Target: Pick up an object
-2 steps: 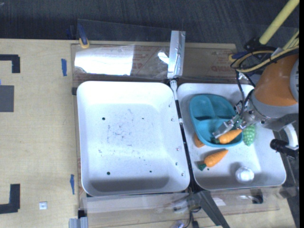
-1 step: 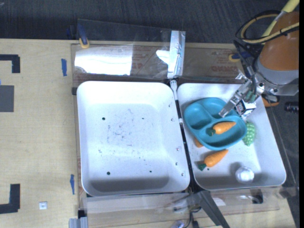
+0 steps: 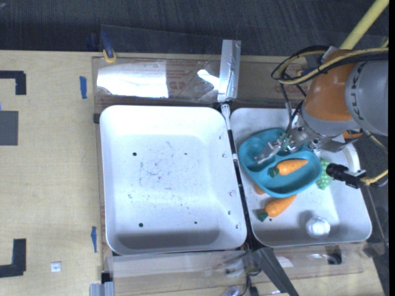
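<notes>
The right bin (image 3: 345, 227) is seen at 3 o'clock, with the blue bowl (image 3: 262, 162) inside. The tool (image 3: 276, 150) hangs within the bowl, its state impossible to tell. 1 carrot (image 3: 291, 166) lies just at its 4 o'clock, long axis 2-to-8.

The two bins (image 3: 166, 177) were white, the left one flecked with dark specks. A blue bowl (image 3: 278, 165) held an orange carrot (image 3: 290, 166); a second orange carrot (image 3: 279, 206) had a green top. The arm (image 3: 364, 97) was grey with an orange band; the surface (image 3: 43, 184) was pale wood.
</notes>
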Tool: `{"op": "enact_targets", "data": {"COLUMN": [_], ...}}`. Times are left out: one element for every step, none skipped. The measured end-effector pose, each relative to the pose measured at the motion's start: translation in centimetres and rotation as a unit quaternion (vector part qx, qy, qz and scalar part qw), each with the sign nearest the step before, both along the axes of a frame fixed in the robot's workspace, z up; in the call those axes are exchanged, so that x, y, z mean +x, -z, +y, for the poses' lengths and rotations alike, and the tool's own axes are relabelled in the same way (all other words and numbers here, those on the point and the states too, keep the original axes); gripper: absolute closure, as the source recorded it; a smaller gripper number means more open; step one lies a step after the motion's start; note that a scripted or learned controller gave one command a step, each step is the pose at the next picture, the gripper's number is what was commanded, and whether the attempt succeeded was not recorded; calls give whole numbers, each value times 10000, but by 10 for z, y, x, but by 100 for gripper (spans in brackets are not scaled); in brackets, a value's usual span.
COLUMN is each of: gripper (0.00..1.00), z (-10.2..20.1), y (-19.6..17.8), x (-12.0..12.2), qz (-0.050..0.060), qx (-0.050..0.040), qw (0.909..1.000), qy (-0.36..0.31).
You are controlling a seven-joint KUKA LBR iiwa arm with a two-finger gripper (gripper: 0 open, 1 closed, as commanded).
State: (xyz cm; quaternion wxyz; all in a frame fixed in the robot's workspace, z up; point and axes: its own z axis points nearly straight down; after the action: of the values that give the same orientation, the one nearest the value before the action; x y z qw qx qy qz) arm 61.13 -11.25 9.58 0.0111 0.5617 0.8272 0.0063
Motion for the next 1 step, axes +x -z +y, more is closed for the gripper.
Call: {"op": "enact_targets", "data": {"gripper": [0], "z": [30], "y": [-90], "x": [-68], "qz": [116], "qx": [-13], "qw": [9832], "qy": [-1822]}}
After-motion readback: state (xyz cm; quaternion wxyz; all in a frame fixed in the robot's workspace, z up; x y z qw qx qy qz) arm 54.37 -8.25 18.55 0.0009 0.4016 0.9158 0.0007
